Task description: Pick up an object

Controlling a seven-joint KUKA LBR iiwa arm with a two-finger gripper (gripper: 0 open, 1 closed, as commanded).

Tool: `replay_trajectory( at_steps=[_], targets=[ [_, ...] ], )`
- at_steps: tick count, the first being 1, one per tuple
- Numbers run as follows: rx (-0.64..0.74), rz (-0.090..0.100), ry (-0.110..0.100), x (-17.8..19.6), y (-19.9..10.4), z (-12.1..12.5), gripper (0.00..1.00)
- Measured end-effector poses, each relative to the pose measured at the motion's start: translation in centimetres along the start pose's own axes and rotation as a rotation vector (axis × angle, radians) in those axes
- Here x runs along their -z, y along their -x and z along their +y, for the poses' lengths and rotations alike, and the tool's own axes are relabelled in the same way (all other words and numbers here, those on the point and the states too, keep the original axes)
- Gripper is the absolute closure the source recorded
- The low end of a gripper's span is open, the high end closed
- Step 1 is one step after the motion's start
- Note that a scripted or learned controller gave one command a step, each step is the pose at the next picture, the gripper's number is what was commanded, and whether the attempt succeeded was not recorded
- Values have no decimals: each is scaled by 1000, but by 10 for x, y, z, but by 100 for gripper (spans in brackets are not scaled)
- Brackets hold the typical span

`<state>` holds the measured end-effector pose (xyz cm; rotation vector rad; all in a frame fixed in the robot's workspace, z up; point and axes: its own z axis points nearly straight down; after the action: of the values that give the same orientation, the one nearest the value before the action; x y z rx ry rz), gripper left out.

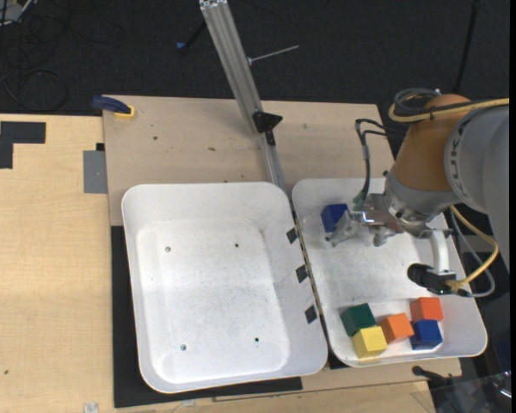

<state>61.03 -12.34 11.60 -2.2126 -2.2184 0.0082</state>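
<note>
Approach step: the tool (354, 229) hangs beside the small blue plastic cube (333, 216) in the right-hand shallow white bin (473, 338), finger state indiscernible; closing around the cube comes next.

Slanted aluminium rail (237, 58) crosses the bench; blue-and-yellow item (113, 106), perhaps a clamp.

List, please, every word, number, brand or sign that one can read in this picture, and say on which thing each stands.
None: no readable text stands on any thing here.
The blocks, such as the blue block and the yellow block, show plain faces.
The arm and both bins, left bin and right bin, bear no legible label.
</note>
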Motion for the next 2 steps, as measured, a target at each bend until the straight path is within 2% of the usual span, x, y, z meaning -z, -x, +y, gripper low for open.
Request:
replay_trajectory(
  at_steps=[1,2],
  targets=[
    [-1,-2,8,-25,-1,1,0],
    [-7,-1,8,-15,0,0,100]
  ],
)
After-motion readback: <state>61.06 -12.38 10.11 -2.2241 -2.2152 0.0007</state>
